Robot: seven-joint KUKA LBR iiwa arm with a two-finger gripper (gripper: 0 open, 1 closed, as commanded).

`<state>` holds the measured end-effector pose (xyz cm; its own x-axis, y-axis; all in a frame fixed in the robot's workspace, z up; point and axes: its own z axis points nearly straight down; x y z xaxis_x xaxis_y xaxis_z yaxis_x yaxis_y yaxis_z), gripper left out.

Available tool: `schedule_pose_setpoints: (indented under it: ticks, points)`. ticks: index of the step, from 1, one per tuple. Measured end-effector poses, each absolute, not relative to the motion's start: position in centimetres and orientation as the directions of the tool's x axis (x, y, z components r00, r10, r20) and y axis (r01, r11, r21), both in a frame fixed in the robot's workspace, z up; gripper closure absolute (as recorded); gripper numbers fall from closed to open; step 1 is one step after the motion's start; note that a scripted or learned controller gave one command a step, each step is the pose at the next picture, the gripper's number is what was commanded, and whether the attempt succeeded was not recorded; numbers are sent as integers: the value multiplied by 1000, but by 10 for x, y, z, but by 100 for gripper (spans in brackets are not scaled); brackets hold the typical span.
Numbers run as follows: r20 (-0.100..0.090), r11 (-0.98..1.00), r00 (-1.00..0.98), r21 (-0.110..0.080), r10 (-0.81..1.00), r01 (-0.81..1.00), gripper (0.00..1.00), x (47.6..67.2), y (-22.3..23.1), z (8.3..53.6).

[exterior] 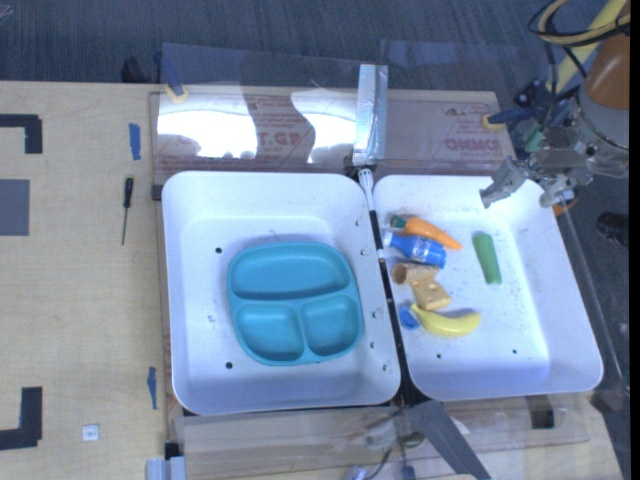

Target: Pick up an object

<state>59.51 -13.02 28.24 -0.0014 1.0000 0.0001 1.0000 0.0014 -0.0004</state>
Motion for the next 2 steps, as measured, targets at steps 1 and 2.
schedule_pose_setpoints:
  ticks: [1,2]
  points:
    - [-1,-209,209,-10,978,978,0,576,-155,156]
    - [0,-227,227,6,974,974,0,601,-182,88]
